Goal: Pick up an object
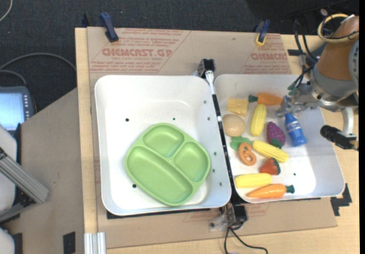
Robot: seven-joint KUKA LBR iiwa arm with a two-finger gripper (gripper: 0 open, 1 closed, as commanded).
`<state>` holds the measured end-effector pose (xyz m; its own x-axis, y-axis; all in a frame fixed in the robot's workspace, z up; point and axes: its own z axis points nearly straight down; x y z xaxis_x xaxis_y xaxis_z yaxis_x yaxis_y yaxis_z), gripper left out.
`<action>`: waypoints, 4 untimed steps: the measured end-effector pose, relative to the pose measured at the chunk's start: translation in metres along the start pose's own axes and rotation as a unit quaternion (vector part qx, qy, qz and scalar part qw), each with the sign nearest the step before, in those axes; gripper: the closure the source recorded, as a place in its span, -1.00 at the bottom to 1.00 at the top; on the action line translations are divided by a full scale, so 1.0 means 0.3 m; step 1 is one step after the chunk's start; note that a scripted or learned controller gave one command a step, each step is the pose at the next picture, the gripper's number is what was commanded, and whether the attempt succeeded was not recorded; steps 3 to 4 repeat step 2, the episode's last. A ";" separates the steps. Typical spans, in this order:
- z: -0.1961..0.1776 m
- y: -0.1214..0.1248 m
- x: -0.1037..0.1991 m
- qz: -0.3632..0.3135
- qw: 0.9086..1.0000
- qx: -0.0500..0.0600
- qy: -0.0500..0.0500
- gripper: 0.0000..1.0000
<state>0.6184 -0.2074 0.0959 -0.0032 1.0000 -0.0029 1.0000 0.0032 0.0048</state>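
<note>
Gripper point(292, 103) at right-center of frame, over right bin point(325, 181); finger state cannot be determined. Blue bottle point(295, 130) lies just below it, beside purple eggplant point(275, 133).

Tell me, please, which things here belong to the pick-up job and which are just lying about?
Belonging to the job:
- gripper
- right bin
- toy foods in it, any could be picked: blue bottle, purple eggplant, corn cob, carrot, banana

Just lying about:
- left bin
- green divided plate
- blue clamps
</note>
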 end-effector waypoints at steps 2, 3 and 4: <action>-0.315 -0.181 0.480 -0.001 1.000 0.003 0.003 1.00; -0.315 -0.181 0.480 -0.001 1.000 0.003 0.003 1.00; -0.315 -0.181 0.480 -0.001 1.000 0.003 0.003 1.00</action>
